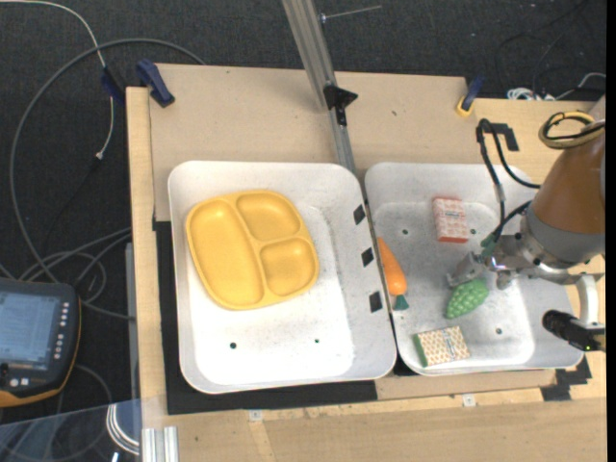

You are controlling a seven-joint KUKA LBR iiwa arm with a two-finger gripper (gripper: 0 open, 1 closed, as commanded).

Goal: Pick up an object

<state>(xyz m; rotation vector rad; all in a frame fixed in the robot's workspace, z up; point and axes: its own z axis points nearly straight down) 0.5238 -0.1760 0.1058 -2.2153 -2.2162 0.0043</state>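
In the right bin [510, 186], near its middle, the claw [478, 270] hung low at the end of the grey arm [568, 210], which came in from the right with its orange band above the wrist. Whether the claw was open or closed could not be told, and nothing could be seen gripped in it. Just below the claw, touching or nearly touching it, lay a green bumpy toy [466, 299], tilted with its narrow end toward the claw. Above the claw and a little left sat a small pink-and-white box [450, 219], apart from it. Further below, past the green toy, a flat tan packet [442, 346] lay near the bin's front wall. To the claw's left, against the bin's left wall, a carrot [392, 269] lay lengthwise, its green end toward the front.

Beyond that wall, well left of the claw, the left bin [279, 354] held a yellow tray [252, 248] with three compartments. Both bins rested on the wooden surface [241, 114], where a metal pole [308, 27] rose behind the claw and to its left. Blue clamps [154, 83] gripped the far-left corner.
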